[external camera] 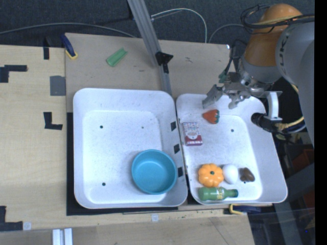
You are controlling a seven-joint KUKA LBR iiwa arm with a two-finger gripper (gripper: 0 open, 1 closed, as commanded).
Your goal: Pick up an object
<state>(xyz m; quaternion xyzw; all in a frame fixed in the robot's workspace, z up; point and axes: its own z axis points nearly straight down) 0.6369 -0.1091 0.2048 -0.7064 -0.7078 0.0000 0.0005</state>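
A small red strawberry-like toy with a green tip is seen lying near the far edge of the right bin, slightly toward that bin's left side. The gripper is poised just above and beside it, at the bin's far rim; its two grey fingers are spread apart, with nothing seen between them. The toy is not gripped.

Further forward, by the left wall of the same bin, a small red and white carton is laid flat. Along the near edge, an orange pumpkin, a white egg-shaped object and a small brown object are lined up side by side, with a green bottle lying on its side just in front of the pumpkin.

In the left bin, a blue bowl is set upright in the near right corner.

Beyond the bins, a green block is seen on the bench.
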